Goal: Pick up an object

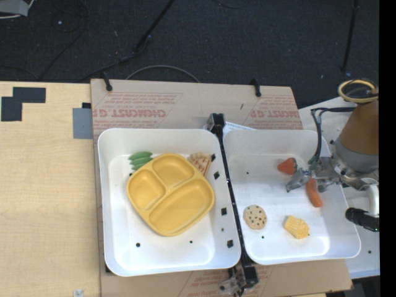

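My gripper (304,179) is hovering low in the right bin (272,255); I cannot tell how it is set. Just beside it an orange carrot-like piece (314,193) is lying flat, long axis running near-to-far. Nearer are a cookie (255,216) and yellow chunk (296,227). The left bin (117,252) is holding a yellow divided plate (171,193). Cardboard (185,107) is lying beyond.

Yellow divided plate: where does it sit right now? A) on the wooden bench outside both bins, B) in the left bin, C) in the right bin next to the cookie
B: the yellow divided plate lies inside the left bin, while the cookie sits in the right bin.
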`<action>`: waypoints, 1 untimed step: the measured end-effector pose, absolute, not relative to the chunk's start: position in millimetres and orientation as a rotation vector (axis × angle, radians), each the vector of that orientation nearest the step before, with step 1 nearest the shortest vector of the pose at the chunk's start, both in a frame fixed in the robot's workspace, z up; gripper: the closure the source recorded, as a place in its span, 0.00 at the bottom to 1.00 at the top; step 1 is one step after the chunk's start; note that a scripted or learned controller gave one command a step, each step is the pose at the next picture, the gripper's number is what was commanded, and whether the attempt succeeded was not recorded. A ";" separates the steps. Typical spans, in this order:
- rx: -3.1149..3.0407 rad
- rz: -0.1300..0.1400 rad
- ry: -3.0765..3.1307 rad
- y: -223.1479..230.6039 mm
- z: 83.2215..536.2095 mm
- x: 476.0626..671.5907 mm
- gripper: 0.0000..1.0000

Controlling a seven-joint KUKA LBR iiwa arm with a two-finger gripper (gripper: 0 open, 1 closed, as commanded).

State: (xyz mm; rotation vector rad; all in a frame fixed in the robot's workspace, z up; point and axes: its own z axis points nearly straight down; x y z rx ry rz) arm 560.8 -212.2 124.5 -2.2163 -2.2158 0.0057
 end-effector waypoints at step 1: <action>-2.220 0.003 -2.217 -213.3 137.8 561.9 1.00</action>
